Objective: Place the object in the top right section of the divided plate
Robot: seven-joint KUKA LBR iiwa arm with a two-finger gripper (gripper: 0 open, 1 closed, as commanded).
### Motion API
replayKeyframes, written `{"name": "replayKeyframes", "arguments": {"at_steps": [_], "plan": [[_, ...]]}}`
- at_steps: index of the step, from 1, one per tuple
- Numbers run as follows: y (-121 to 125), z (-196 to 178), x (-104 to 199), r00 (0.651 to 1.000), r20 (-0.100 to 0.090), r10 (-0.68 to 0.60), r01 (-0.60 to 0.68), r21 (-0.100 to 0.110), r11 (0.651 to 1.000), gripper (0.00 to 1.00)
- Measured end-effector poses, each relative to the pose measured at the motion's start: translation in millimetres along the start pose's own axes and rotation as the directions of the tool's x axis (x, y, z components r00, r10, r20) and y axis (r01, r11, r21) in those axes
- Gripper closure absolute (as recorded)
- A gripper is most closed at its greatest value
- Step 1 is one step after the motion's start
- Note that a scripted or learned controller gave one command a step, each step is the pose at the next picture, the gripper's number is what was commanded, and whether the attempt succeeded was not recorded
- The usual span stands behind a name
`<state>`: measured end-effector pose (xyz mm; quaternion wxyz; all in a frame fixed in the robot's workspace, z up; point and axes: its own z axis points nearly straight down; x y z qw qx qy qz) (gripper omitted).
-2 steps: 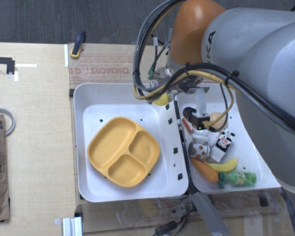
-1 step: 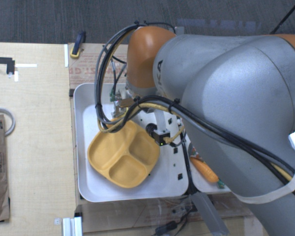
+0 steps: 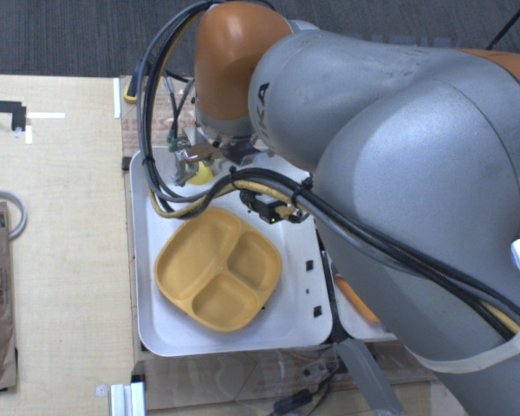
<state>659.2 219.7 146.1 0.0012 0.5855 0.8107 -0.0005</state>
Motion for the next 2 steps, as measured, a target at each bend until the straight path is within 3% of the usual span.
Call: {"name": "replayKeyframes", "arguments": {"at_steps": [1, 2], "plan": [[-47.5, 25.5, 11.5, 0.998, -0.002, 0.056, -0.056, -0.015, 0.998, 1.00], [-51.2, 31.5, 11.0, 0.998, 0.000, 0.057, -0.057, -0.001, 0.998, 0.00]]}}
